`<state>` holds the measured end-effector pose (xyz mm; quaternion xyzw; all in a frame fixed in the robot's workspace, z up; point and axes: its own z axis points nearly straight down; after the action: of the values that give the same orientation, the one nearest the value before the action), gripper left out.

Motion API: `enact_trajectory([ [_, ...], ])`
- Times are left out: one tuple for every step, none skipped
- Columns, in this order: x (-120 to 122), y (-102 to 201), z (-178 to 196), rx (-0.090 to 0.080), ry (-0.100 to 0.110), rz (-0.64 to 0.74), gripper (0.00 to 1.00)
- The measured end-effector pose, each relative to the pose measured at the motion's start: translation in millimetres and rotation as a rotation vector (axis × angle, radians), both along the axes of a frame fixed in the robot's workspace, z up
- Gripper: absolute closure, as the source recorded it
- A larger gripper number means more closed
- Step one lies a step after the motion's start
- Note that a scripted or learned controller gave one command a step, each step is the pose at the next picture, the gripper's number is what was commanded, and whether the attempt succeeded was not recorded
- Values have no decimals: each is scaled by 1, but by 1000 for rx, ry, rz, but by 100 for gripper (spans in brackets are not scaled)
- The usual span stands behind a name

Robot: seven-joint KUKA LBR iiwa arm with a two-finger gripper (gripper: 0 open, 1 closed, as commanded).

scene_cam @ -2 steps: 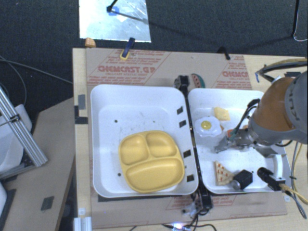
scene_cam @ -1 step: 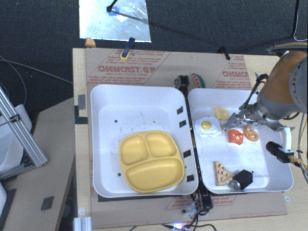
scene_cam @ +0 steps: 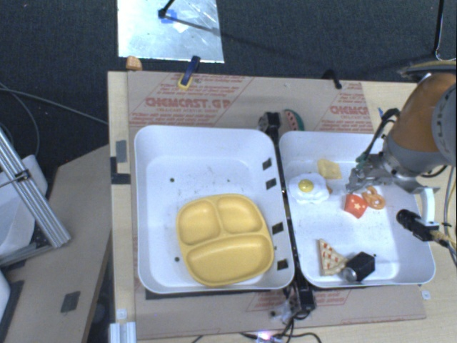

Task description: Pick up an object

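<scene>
Claw [scene_cam: 360,179], its opening impossible to tell, hangs over the right bin [scene_cam: 414,263] just above a red block [scene_cam: 355,205] touching a pretzel [scene_cam: 373,198]; crowding risks a nudge, not a grip.

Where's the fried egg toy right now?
The fried egg lies in the right bin, near its left wall, just below-left of the yellow cracker piece.

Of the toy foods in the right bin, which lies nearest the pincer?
The pretzel, just under the pincer; the red piece sits slightly farther.
</scene>
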<state>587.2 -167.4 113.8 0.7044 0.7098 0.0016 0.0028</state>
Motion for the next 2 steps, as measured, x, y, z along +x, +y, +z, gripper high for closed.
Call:
enact_trajectory([
  [0, 0, 0, 0, 0, 1, 0],
  [-6, -40, -27, 1, -1, -7, 0],
])
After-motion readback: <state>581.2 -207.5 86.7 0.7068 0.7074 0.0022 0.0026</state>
